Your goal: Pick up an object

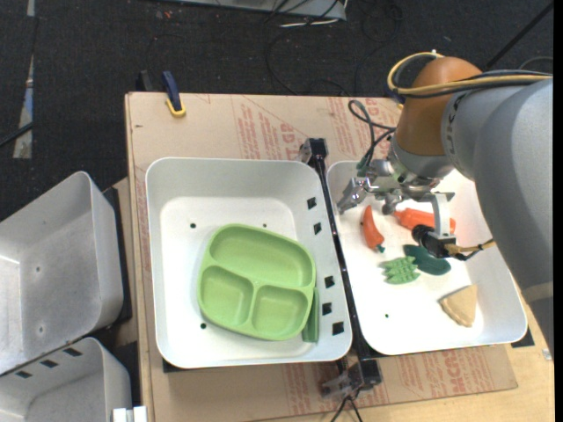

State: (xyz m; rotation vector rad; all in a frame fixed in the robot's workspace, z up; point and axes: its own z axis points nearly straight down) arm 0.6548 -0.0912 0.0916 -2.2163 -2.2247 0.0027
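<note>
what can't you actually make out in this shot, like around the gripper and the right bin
- Gripper, camera view: the wrist hides its fingers, so grip and contact cannot be read.
- Orange items, right bin: the second one lies partly under the gripper hardware.
- Dark green piece: too small and dark to identify.
- Green divided tray, left bin: its lower right edge hides a green strip beneath.

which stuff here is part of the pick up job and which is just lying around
In the job:
- claw over the right bin
- orange carrot
- orange piece
- green leafy toy
- tan wedge

Lying about:
- green divided plate in the left bin
- yellow clamp
- spare white bins
</note>
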